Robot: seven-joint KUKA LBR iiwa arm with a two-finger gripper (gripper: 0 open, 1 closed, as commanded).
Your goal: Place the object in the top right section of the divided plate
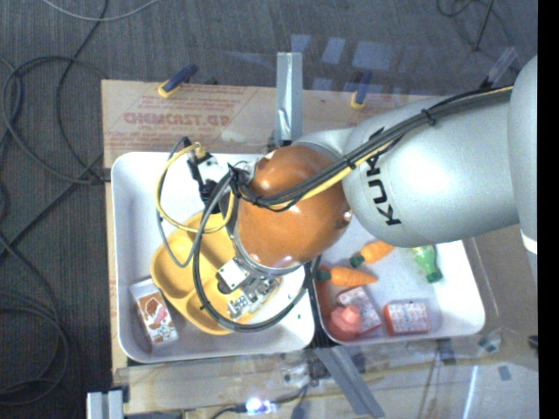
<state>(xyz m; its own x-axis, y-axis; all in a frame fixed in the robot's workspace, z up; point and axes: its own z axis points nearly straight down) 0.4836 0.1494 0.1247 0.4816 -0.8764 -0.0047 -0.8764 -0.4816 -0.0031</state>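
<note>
Yellow divided plate (179, 273) in left bin (131, 234), carrots (349, 277) in right bin (463, 308)

Black capital letters "KU" run down the grey arm (437, 182), the start of a brand name, the remainder hidden. Faint red print across the cardboard sheet (175, 120) under the bins is too washed out to read.
</note>
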